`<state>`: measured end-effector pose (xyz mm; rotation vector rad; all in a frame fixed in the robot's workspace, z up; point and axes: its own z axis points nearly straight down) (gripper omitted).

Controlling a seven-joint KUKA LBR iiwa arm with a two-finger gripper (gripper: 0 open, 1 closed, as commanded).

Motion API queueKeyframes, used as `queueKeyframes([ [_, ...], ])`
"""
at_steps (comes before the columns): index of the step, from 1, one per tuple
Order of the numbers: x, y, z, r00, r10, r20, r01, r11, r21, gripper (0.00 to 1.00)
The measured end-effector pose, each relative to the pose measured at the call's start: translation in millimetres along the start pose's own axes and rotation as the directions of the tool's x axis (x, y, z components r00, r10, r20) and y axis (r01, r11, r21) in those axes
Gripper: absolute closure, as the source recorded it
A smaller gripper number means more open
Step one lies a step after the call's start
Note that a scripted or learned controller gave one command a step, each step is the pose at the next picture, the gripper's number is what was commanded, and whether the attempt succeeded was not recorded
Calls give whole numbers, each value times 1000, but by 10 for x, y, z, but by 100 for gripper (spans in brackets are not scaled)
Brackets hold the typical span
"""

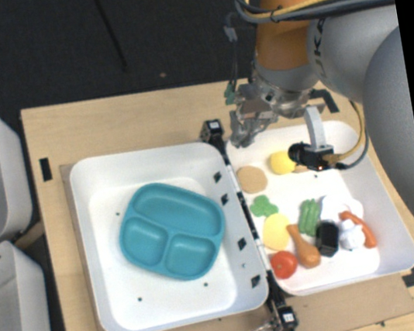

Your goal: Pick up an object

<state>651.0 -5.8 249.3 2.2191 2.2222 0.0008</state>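
Clearly early yet: nothing lifted. Gripper (242, 133) poised at the right bin's (389, 244) far-left corner, holding nothing, finger spread impossible to tell. Toy food (305, 227) lying untouched, clustered toward that bin's near side.

Scattered across the right white bin (393, 243): tan round cookie (252, 179) near the left wall, yellow lemon (281, 162) beside it, green leafy piece (263, 207), red tomato (284, 264) toward the near-left corner.

No text, label, brand, number or sign can be read anywhere here; the markings on the arm (344, 43) are too blurred to make out.
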Motion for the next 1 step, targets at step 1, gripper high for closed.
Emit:
queueKeyframes([
  [1, 13, 65, -7, 1000, -2, 0, 2, 1000, 1, 100],
])
